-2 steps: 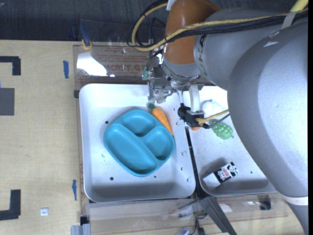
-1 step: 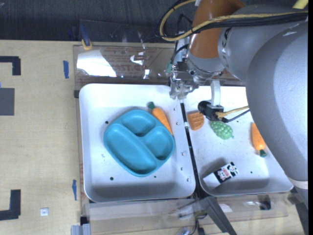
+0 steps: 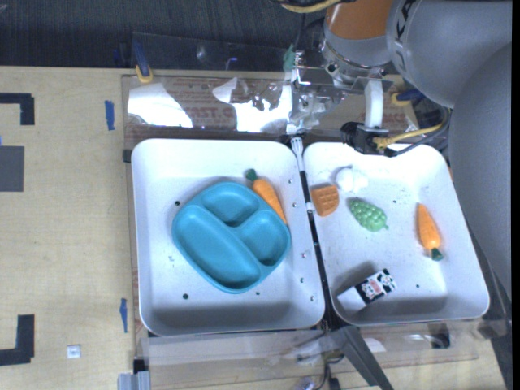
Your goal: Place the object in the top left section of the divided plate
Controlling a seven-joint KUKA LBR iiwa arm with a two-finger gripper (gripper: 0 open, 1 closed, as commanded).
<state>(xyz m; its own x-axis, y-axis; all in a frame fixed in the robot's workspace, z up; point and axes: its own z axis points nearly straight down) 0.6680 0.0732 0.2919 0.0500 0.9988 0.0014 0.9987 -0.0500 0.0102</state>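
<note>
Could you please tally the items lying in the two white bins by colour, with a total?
Orange: 3, namely carrot by the plate, carrot in the right bin, small orange piece
Blue: 1, divided plate
Green: 1, bumpy cluster
White: 1, small lump
Black-and-white: 1, carton
Total: 7

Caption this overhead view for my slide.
Carrot beside the blue divided plate; gripper above the bins.

A carrot (image 3: 267,197) lies against the blue divided plate's (image 3: 231,235) upper right rim in the left bin (image 3: 162,185).
</note>
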